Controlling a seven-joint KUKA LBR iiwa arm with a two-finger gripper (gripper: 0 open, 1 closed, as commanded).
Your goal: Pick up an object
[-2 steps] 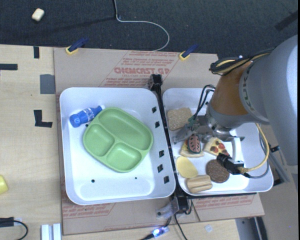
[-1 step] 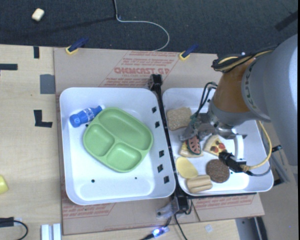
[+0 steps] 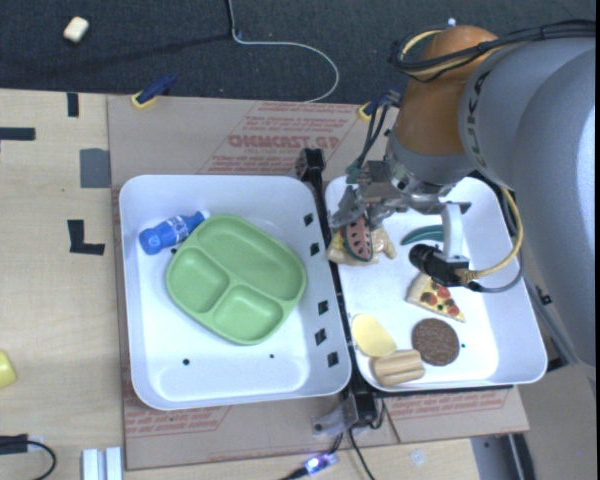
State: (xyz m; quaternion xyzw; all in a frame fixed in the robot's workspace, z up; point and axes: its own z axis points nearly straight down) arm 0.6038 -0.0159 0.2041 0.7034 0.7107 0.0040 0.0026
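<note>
Claw (image 3: 365,211) hung low over right white bin (image 3: 500,363), directly above the red watermelon-slice toy (image 3: 356,241) lying against the bin's left wall. Finger state could not be told. Likely lined up for that slice; wall crowds approach.

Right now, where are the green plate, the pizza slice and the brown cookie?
green plate (image 3: 236,279): camera view, on the ridge where its compartments meet.
pizza slice (image 3: 436,297): camera view, middle of the topping.
brown cookie (image 3: 437,341): camera view, centre of its round top.
</note>
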